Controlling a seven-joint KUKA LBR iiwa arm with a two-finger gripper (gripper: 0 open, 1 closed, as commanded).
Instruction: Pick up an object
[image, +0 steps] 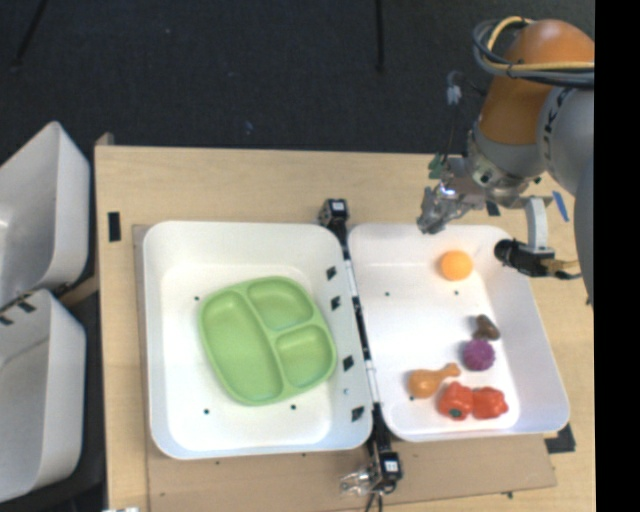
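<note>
My gripper (434, 218) hangs over the far edge of the right bin (400, 300), above and to the left of an orange ball (455, 264). Nothing shows between its fingertips. Further toward the front of the same bin lie a small brown piece (486, 326), a purple round fruit (479, 354), an orange drumstick-shaped toy (431, 380) and a red pepper-like toy (472, 402).
The left bin (180, 420) holds a green divided plate (266, 339). A hinge bar with black clips (350, 330) runs between the bins. White containers (40, 220) stand off the bench at the left. A black fitting (520, 255) sits at the right bin's far right rim.
</note>
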